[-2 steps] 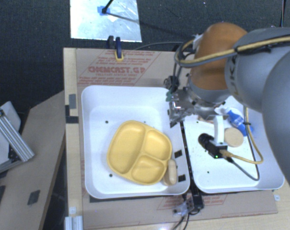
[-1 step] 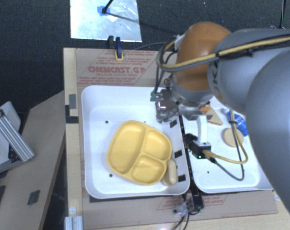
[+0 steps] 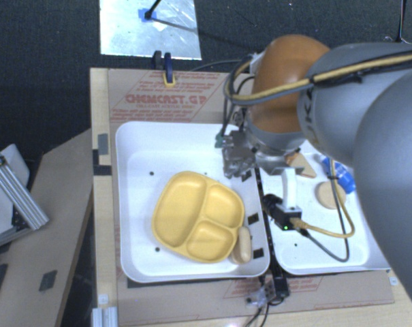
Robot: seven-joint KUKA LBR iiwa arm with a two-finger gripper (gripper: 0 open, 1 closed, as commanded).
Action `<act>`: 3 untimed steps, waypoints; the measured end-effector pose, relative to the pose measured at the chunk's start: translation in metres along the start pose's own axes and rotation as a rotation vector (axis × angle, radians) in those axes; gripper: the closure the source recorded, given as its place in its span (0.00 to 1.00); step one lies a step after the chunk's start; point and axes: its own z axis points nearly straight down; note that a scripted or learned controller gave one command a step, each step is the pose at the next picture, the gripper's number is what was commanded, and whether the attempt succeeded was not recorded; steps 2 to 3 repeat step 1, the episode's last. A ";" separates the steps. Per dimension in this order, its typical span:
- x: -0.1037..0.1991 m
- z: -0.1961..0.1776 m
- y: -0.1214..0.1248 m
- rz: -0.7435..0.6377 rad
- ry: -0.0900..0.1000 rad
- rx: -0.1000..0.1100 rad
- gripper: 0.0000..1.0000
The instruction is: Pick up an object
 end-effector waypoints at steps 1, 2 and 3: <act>0.000 0.000 0.000 0.000 0.000 -0.001 0.00; 0.000 0.000 0.000 0.000 0.000 -0.001 0.00; 0.000 0.000 0.000 0.000 0.000 -0.001 0.00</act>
